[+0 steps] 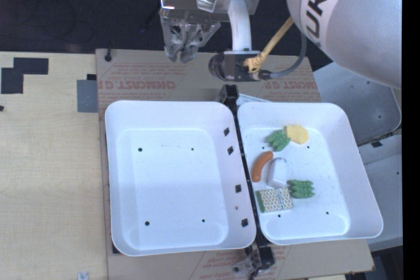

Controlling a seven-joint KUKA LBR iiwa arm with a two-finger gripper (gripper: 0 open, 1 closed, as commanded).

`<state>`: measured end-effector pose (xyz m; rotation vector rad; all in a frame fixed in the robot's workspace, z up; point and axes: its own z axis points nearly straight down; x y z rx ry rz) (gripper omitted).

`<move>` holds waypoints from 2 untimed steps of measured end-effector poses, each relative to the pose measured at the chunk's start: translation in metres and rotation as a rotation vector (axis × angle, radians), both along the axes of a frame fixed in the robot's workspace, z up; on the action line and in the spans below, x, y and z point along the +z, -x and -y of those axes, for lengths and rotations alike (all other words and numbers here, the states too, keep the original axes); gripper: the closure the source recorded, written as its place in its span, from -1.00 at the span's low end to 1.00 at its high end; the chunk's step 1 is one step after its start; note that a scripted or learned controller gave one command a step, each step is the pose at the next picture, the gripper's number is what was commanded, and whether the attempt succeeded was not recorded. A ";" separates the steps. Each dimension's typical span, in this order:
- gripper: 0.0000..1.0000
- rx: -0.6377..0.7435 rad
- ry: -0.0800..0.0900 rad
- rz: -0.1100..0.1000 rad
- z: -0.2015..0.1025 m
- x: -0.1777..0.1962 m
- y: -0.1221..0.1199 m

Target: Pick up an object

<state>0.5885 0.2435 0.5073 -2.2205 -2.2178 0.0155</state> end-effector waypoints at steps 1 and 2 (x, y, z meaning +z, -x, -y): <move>1.00 0.001 -0.002 0.003 0.001 -0.005 0.005; 1.00 0.004 -0.005 0.007 0.000 0.032 0.051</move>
